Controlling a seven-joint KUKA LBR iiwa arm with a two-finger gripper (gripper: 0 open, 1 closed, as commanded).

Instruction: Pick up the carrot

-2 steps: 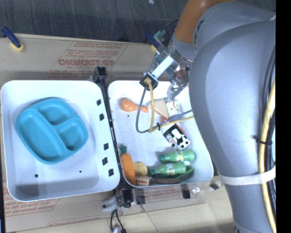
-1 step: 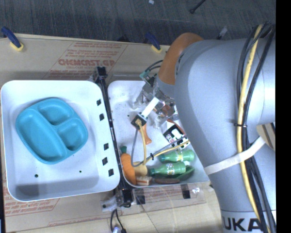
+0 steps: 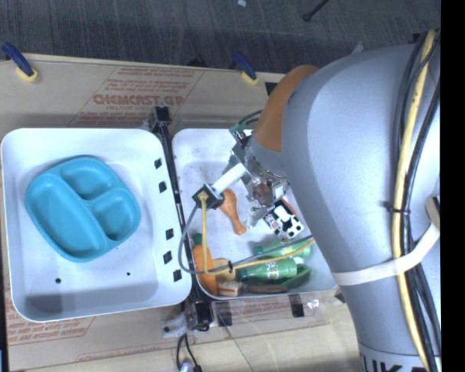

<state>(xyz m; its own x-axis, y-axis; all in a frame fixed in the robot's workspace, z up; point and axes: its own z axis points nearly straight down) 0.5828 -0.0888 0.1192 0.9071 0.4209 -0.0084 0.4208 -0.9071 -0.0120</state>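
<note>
Carrot (image 3: 234, 214) lay loose in the right bin (image 3: 205, 160), about mid-bin and slanted, with bare white floor on its left. Pincer (image 3: 260, 198) hung just beside it on the right, low in the bin; nothing seen held, and couldn't tell if it was wide or narrow because the wrist hardware blocked the view. Step in hand looked like lining up for the grasp. To do it well, likely shift the pincer left until it's centred over the carrot's middle, turn it so it closes across the short width rather than along the length, then drop straight down. Clutter to avoid was a black-and-white cube (image 3: 288, 225) just right of the pincer and a green bottle (image 3: 275, 270) near the front wall, both apart from the carrot. Arm (image 3: 356, 169) came in from the right, bulky grey link over the bin's right side, orange band (image 3: 270, 126) above the wrist, wrist pointed down and leftward. Left bin (image 3: 31, 301) held a blue divided plate (image 3: 81, 208), well apart.
</note>
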